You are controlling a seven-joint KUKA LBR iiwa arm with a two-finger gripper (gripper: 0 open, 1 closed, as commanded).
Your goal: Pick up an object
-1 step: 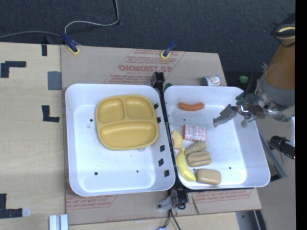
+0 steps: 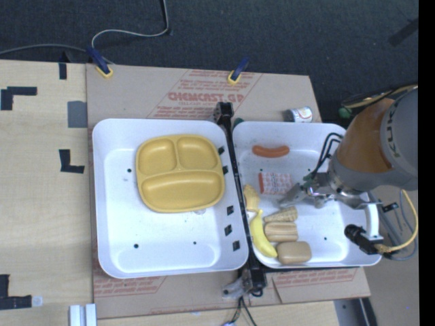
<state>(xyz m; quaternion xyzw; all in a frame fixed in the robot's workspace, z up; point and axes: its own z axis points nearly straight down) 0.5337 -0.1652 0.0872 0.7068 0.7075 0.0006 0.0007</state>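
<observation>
Dark carpet beyond a pale counter

Carpet (image 2: 272, 19) fills the upper frame; brown cardboard (image 2: 204, 94) covers the counter (image 2: 34, 182) at centre.

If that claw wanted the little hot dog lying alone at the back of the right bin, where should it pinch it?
Probably across the middle of the hot dog, coming straight down from above. It lies flat and lengthwise across the right bin, narrow enough to span, with bare floor on both long sides for the fingers. The gripper sits just in front of it.
</observation>
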